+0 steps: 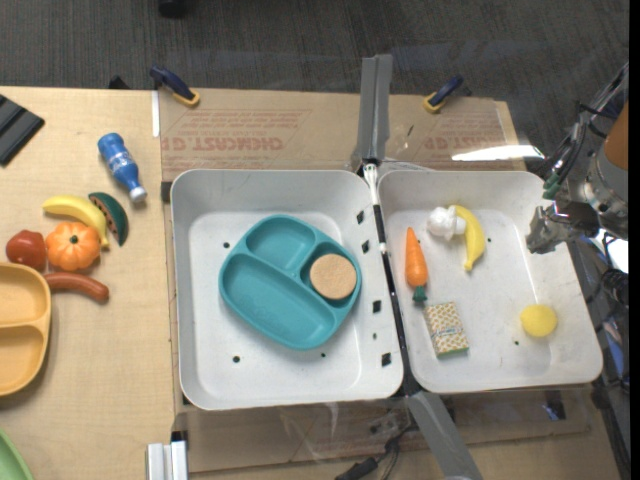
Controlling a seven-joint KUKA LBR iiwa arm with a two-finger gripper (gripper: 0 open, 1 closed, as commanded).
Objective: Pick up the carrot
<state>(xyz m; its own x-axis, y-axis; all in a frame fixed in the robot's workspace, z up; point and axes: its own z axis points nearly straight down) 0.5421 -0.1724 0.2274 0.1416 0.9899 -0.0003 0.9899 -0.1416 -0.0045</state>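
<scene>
A camera is looking down at a slant on a wooden surface [90, 368] that is carrying two shallow white bins side by side on brown cardboard.

The right bin [560, 363] is holding four things. The carrot [415, 259], orange with a small green top, is lying lengthwise close to the bin's left wall, its green end pointing toward the viewer. Just below it a small tan patterned packet [446, 328] is lying flat, close to the green end. To the carrot's right, a yellow banana [470, 236] is resting with a small white object [442, 221] touching its upper end. A yellow lemon [538, 320] is sitting apart, nearer the bin's right wall.

The left bin [200, 368] is holding a teal divided plate [270, 288], and a round tan cookie [332, 276] is lying in the plate's right compartment.

The tool [552, 230] is hanging over the right bin's right wall, well apart from the carrot, with the banana lying between them. It is too dark and small to tell how its fingers are set, and nothing is showing between them.

On the bare surface to the left, a blue bottle [120, 166], a second banana [72, 211], a small pumpkin [73, 247], a tomato [25, 249], a sausage [78, 286] and a yellow-orange divided plate [20, 333] are lying in a loose group.
</scene>
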